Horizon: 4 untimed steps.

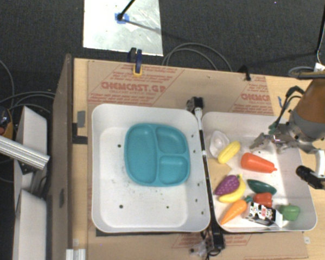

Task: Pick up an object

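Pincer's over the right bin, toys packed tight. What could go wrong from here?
1. The toys crowd together: the purple grapes, banana and small carrot touch, so a grab there may catch two or slip.
2. The pincer sits near the right bin's back wall, just above the big orange carrot; coming down off-centre could roll it away.

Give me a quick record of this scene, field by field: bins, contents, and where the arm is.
left bin: holds a teal divided plate
right bin: toy food, including a large orange carrot, yellow lemon, purple grapes, small carrot, green pepper
arm: over the right bin's upper right
pincer: above the large carrot, holding nothing visible
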Motion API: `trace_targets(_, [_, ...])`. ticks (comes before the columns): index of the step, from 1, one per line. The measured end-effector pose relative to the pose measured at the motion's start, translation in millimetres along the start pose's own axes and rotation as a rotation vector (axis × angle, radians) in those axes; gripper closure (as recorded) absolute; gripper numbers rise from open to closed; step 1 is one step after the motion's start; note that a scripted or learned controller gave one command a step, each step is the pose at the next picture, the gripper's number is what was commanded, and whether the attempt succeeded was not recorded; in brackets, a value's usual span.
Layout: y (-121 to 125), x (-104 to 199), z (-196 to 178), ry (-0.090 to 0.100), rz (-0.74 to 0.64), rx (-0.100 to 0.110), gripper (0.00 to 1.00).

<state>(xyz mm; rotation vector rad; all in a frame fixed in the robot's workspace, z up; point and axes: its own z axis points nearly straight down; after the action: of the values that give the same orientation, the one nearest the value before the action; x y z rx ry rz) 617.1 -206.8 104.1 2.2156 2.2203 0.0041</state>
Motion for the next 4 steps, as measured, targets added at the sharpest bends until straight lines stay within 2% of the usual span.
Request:
trace_targets(1, [-39.7, 56.6, 16.7, 0.005, -0.004, 0.008, 0.0])
trace_targets(2, [-32.5, 42.3, -43.9, -0.001, 0.0, -0.002, 0.0])
trace_targets(3, [-79.5, 86.2, 20.6, 0.002, 0.001, 0.005, 0.0])
trace_targets(4, [-81.2, 54.0, 18.9, -0.001, 0.003, 0.003, 0.0])
